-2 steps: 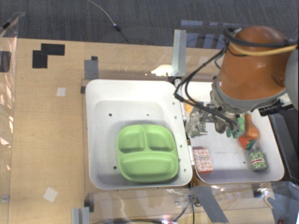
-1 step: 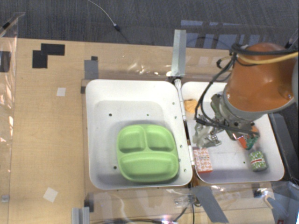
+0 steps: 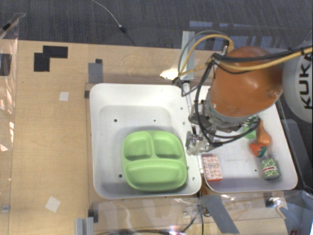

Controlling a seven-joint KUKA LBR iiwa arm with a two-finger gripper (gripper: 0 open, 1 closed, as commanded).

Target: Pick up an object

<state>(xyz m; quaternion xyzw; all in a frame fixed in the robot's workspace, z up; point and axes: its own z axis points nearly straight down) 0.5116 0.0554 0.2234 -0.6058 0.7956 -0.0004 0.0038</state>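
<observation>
The gripper (image 3: 194,144) hangs low over the right bin (image 3: 288,177), near the small box (image 3: 212,167), probably to grasp it; its opening is unclear.

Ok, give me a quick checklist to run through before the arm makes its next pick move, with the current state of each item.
1. Claw located: ok, low at the right bin's left edge, beside the divider.
2. Claw open or shut: cannot tell, too small and blurred.
3. Object in the claw: cannot tell; none seen between its tips.
4. Nearest target: ok, small patterned box lies just below the claw, apart from it.
5. Other targets: ok, orange carrot-like toy and small can lie to the right.
6. Green divided plate: ok, flat in the left bin.
</observation>
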